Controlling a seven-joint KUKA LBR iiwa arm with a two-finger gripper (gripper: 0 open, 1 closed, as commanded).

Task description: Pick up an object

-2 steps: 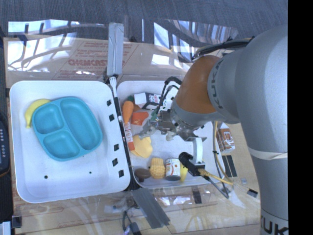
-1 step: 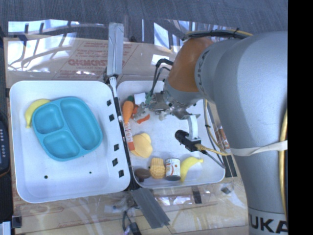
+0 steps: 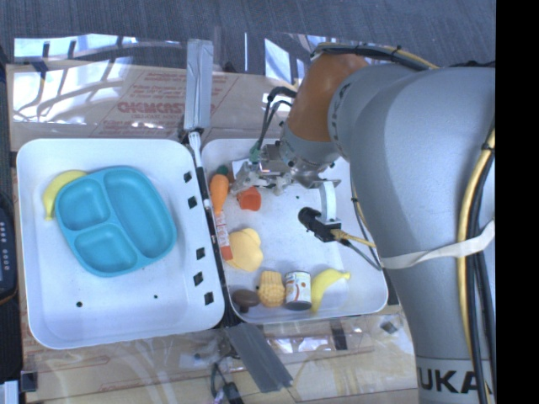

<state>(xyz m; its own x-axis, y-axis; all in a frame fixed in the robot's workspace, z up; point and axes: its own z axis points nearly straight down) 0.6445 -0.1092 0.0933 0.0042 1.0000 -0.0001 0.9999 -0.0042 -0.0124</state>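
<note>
- Camera view: I see my claw (image 3: 263,175) low in the right bin (image 3: 364,286), at its far end; open or clenched, I cannot tell.
- Small orange-red piece (image 3: 248,198) lies just beside it, carrot (image 3: 219,192) to that piece's left.
- Near edge: corn (image 3: 270,289), can (image 3: 297,290), banana (image 3: 330,285).
- Left bin (image 3: 50,305): blue divided plate (image 3: 116,219), yellow banana (image 3: 56,188) at its far-left edge.
</note>
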